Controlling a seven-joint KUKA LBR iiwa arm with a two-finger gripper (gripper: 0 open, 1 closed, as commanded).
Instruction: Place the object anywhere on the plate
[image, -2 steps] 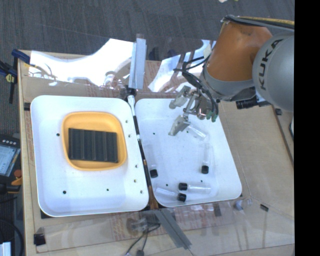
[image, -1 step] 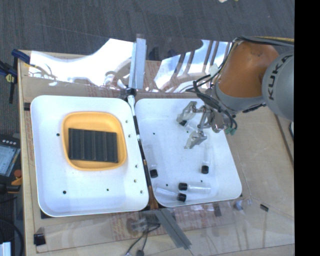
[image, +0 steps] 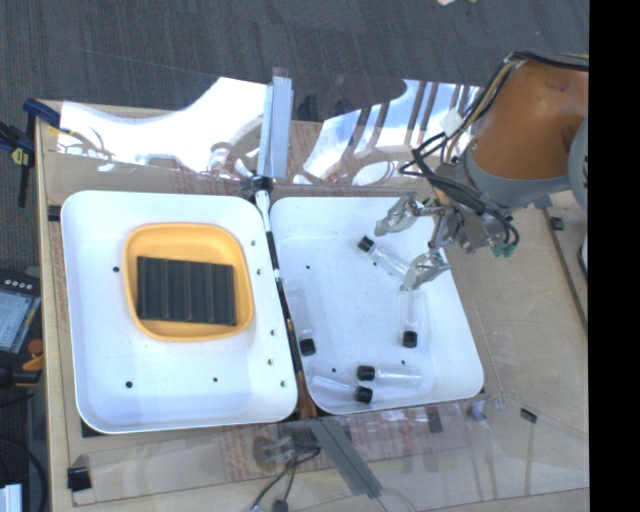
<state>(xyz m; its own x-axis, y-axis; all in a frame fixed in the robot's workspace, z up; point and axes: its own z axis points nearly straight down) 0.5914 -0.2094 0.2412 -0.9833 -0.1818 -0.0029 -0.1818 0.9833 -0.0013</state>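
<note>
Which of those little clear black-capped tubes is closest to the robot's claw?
The tube with its black cap up-left, lying just beside the gripper in the right bin's upper half. The others lie lower, toward the bin's near edge.

A grey divider post (image: 277, 120) is seen at the far edge of the bench (image: 530, 330), above the seam where the two bins meet. Left of the post, a crumpled clear plastic sheet (image: 190, 125) is spread along the bench's far edge, and more glossy sheeting (image: 370, 130) is seen right of the post. Far left of the post, at the frame edge, a small screen device (image: 15, 315) is seen. Below the post, past the bins' near edge, a grey bracket (image: 345, 460) is laid on the bench.
</note>
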